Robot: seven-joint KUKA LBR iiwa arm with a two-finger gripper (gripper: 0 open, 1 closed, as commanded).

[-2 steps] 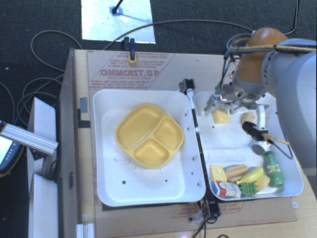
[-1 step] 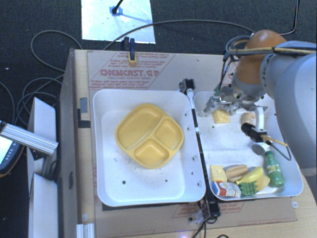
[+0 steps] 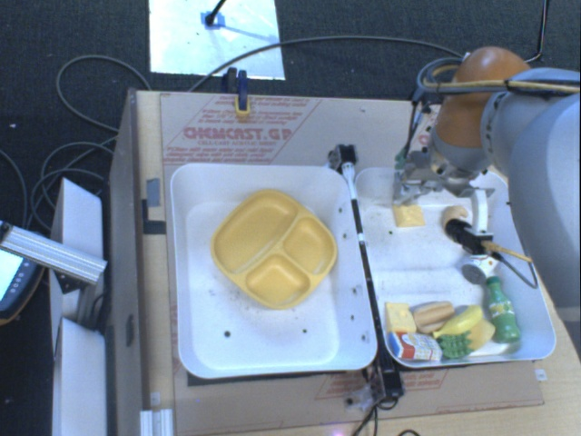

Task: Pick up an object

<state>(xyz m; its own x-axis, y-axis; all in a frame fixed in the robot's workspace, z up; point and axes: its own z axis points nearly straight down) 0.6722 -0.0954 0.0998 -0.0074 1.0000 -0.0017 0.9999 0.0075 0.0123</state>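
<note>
My gripper [image 3: 410, 187] hangs low over the far left part of the right bin [image 3: 536, 339]. A small yellow cheese square [image 3: 409, 216] lies on the bin floor just in front of it, apart from the gripper. A tan bread roll [image 3: 454, 213] sits to the right of the cheese. Nothing shows in the gripper's grasp.
A green bottle [image 3: 501, 312] and a grey disc [image 3: 474, 272] lie at the right bin's right side. Toy foods crowd its near edge: a cheese wedge [image 3: 399, 317], a hot dog [image 3: 433, 313], a banana [image 3: 469, 321]. The left bin [image 3: 195, 334] holds a yellow divided plate [image 3: 274, 247].
</note>
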